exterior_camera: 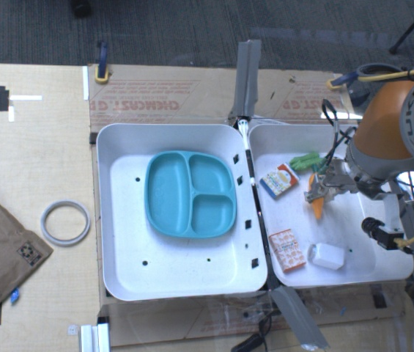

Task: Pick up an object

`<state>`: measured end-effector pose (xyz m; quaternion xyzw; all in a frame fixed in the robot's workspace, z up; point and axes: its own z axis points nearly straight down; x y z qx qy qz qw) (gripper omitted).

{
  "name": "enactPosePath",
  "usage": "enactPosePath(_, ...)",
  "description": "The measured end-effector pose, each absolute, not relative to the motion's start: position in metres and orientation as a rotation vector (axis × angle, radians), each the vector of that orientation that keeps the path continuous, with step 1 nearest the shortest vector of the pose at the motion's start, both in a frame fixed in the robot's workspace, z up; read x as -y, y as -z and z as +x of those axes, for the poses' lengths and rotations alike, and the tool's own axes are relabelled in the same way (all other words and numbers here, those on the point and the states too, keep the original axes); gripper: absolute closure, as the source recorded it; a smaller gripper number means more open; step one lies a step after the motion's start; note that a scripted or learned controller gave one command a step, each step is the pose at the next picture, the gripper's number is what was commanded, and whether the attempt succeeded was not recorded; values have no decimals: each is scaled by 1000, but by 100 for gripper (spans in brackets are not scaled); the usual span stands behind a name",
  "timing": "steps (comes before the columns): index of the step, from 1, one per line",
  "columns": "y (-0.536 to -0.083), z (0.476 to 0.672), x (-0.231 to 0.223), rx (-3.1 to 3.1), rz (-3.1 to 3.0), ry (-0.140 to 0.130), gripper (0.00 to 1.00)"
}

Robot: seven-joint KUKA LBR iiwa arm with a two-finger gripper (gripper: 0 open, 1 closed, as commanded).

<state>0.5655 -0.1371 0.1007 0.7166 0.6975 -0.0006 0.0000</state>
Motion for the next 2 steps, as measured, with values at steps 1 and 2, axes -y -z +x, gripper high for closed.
enactPosePath(1,-91,583,163,-2235,2208,1,100)
enactPosePath(2,-225,600,142,-2000,2421,3,100)
